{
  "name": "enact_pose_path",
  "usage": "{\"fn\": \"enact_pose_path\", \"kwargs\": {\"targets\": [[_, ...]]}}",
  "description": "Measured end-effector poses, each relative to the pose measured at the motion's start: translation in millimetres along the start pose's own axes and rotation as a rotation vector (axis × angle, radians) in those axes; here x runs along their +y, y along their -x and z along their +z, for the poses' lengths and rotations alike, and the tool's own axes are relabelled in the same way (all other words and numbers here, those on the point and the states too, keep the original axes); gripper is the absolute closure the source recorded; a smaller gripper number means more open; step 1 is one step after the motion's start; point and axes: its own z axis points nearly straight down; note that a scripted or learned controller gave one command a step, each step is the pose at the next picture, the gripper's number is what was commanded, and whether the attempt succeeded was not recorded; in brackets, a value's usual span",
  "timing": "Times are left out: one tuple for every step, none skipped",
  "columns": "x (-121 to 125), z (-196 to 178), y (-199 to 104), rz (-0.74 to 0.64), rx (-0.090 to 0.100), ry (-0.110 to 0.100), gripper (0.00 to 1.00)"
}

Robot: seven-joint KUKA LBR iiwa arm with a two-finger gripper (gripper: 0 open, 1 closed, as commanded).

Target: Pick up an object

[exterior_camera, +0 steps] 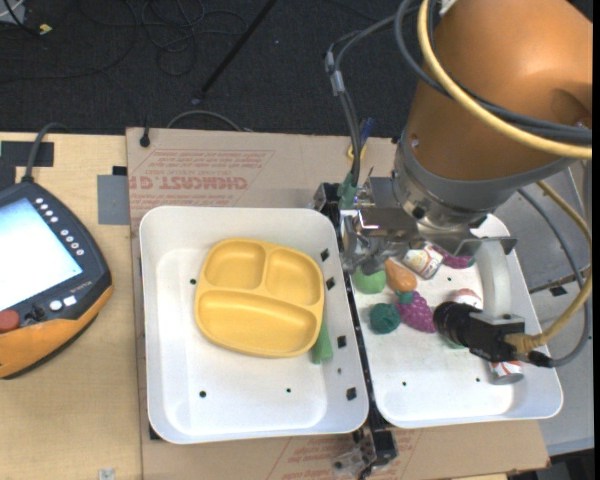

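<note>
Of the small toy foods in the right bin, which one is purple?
The grape bunch, bumpy and purple, beside the dark green round piece and below the orange carrot.

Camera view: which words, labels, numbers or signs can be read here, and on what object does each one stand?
Red print on the cardboard sheet behind the bins: upside down and blurred, not readable with certainty.
Red print on the cardboard at the front edge: too small to read.
Screen and buttons of the handheld pendant: no legible text.

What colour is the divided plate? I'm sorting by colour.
Yellow plate, in the left bin, camera view.
</note>
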Motion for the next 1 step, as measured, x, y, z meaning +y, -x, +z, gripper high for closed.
{"fn": "enact_pose_path", "kwargs": {"targets": [[-0.2, -35.9, 9.2, 0.002, 0.002, 0.006, 1.00]]}}
